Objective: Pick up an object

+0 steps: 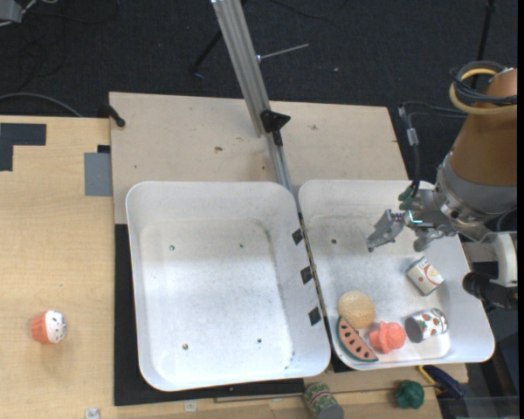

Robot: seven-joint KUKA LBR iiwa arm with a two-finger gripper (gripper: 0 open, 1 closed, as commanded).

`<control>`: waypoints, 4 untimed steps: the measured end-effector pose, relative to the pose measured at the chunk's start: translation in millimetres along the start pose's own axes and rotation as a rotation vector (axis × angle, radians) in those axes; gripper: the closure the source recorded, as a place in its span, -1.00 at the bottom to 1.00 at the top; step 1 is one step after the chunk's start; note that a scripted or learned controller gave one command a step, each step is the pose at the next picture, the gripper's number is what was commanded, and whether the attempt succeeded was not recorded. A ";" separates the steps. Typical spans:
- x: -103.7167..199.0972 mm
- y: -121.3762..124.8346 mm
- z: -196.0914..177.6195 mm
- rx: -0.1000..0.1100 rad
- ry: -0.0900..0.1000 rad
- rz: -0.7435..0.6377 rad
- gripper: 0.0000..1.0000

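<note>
From my remote seat I see the arm [485,160] reaching in from the right, its orange band above the wrist, and the pincer [386,231] hanging over the right bin [332,201], above that bin's bare upper-middle floor. I cannot tell whether its fingers are spread or pressed together; the tip is a small grey blur from this height, and I see no object between the fingers. The things to pick all lie in the right bin, toward its near edge. A small white cup-like item with a red mark [425,275] sits closest to the pincer, just below and to the right of it, apart from it. Further toward the bin's near edge, a round tan piece [356,305] lies beside a watermelon slice [355,341], which curves along the bin's front-left corner. A pink toy [387,336] touches the watermelon slice on its right, and a white piece with red spots [427,324] lies just right of the pink toy. The left bin [214,282] sits side by side with the right bin, their rims meeting along the middle where a slanted metal rail [247,68] rises away behind them. On the desk [35,234], well left of the right bin, a small red and white cupcake-like toy [49,326] rests alone. Just in front of the right bin's near rim sit a dark can [319,399] and a green object [410,394].
</note>
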State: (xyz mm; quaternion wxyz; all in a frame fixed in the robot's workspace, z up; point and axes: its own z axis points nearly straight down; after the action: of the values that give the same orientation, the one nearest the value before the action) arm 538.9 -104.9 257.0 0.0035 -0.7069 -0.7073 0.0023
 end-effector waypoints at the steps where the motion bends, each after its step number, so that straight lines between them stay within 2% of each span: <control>1: -1.5 0.6 -2.3 -0.006 -0.001 0.002 -1.00; 2: -3.8 1.1 41.5 0.000 0.000 0.001 -1.00; 3: -6.7 -1.1 105.5 0.002 0.000 0.001 -1.00; 4: -0.8 2.5 165.3 -0.007 -0.002 0.000 -1.00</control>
State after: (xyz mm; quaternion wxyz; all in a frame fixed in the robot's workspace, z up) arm 540.0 -105.4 91.7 0.0006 -0.7070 -0.7072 0.0005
